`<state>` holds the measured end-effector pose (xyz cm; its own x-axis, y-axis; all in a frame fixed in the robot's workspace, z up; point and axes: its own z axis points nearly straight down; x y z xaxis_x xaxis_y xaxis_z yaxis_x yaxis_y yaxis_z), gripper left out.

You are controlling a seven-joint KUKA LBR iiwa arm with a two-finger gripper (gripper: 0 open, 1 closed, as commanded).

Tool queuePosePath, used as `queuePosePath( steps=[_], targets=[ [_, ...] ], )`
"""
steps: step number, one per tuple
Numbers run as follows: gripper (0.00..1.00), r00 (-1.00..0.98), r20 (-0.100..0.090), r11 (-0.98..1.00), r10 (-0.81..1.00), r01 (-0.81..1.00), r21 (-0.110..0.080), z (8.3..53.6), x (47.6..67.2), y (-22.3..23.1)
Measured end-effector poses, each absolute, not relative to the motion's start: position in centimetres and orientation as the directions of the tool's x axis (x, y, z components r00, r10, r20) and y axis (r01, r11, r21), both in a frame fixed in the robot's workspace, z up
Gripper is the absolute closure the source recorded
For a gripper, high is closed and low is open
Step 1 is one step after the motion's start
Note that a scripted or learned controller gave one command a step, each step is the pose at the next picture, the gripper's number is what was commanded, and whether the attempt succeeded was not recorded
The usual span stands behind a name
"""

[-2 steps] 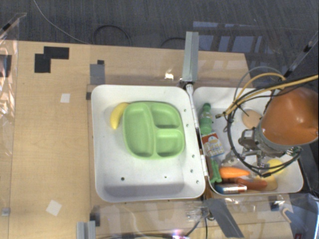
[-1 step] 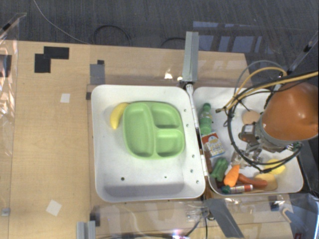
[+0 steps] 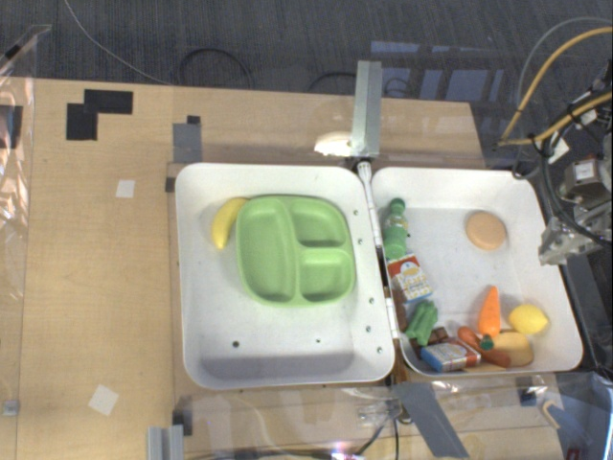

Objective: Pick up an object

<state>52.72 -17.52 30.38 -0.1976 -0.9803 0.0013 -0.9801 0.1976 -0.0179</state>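
Bench [image 3: 96,286]: you see a pale wood top that carries both bins.
Left bin [image 3: 278,357]: white and shallow, it touches the divided plate's own bin wall to wall with the right one along the centre seam.
Right bin [image 3: 450,195]: white, just right of the divided plate, across the seam.
Divided plate [image 3: 292,250]: your landmark; green, three compartments, lying flat in the left bin's upper middle.
Arm [image 3: 579,199]: you catch grey hardware and cables at the frame's right edge, well right of the divided plate, beyond the right bin's outer rim.
Gripper: you cannot tell its state from this view.
Green bottle [image 3: 394,224]: just right of the divided plate, lying along the seam inside the right bin.
Banana [image 3: 225,221]: yellow, touching the divided plate's left edge.
Carton [image 3: 410,279]: red and white, right of the divided plate, below the bottle.
Tan round piece [image 3: 487,230]: well right of the divided plate, alone in the right bin's upper part.
Carrot [image 3: 489,310]: orange, far right and lower than the divided plate.
Lemon [image 3: 529,319]: yellow, just right of the carrot.
Small items [image 3: 450,353]: a cluster in the right bin's lower corner, below and right of the divided plate; you cannot tell each apart.
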Motion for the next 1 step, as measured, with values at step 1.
queuePosePath(
  steps=[1],
  targets=[
    [1.0, 0.256, -0.003, -0.256, -0.967, -0.967, -0.001, 16.79, 48.74, -18.02]
  ],
)
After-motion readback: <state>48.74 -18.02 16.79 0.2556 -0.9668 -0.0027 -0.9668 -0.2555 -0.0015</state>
